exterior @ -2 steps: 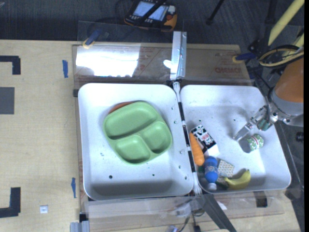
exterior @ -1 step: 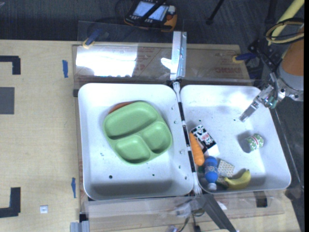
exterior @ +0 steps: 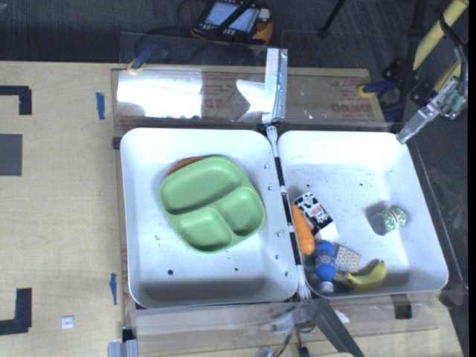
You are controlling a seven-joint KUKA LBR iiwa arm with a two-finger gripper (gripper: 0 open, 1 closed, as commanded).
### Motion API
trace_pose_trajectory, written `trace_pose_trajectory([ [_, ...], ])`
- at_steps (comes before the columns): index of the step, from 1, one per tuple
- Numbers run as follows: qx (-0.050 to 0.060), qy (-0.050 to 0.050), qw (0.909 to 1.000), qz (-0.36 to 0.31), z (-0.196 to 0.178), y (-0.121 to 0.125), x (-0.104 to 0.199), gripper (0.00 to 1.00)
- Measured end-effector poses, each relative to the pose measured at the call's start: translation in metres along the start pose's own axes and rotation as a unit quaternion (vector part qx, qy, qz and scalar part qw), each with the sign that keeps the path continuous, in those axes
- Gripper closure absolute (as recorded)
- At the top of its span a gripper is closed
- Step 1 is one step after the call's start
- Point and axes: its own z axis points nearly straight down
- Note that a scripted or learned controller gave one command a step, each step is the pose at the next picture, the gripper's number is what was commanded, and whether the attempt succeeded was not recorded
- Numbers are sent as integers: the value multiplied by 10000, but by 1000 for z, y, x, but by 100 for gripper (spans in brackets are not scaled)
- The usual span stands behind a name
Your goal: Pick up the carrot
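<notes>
The orange carrot [exterior: 303,230] lies in the right bin [exterior: 349,162], against its left wall and pointing toward the front. A black-and-white patterned item [exterior: 313,210] touches its right side. My gripper [exterior: 416,125] hangs at the far right, above the back right corner of the right bin and well away from the carrot. Nothing is seen in its grasp.
The left bin [exterior: 141,199] holds a green divided plate [exterior: 213,202]. The right bin also holds blue items [exterior: 325,256], a yellow banana [exterior: 366,275] at the front, and a green-and-white round object [exterior: 390,219] on the right. A clear panel [exterior: 193,88] stands behind the bins.
</notes>
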Motion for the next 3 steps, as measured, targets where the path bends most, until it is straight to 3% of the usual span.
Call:
trace_pose_trajectory([
  [1,1,-1,10000,-48,-153,18,-12,0],
  [2,-4,0,9999,-143,151,21,-12,0],
  [3,-7,-1,9995,-307,105,42,21,0],
])
